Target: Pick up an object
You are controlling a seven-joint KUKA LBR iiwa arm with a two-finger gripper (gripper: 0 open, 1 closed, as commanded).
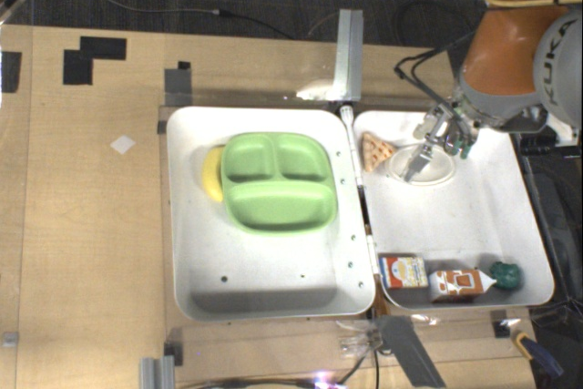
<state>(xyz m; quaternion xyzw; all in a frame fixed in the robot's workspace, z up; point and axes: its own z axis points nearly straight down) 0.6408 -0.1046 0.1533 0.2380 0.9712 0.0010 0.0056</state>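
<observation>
- The two-finger tool hangs low over the far part of the right-hand shallow white bin, at the end of the grey arm with the orange band that reaches in from the right
- Nothing can be made out between its fingers; how far they are parted cannot be told, since clear material lies beneath and blurs the tips
- Directly under the tool lies a clear, round, plastic cup-like object; judged the likeliest target, it calls for little more than a descent
- Just to the left of the tool, near the bin's dividing wall, lies a triangular pizza-slice toy, its point toward the near side
- Along the near wall, well apart from the tool: a small red-and-white carton, a brown-and-white carton lying on its side with its long axis left to right, and a dark green rounded object
- The left-hand white bin holds a green compartment tray overlapping a yellow banana-like piece
- White letters on the arm read "KU"; print on the cartons is too small to read
</observation>
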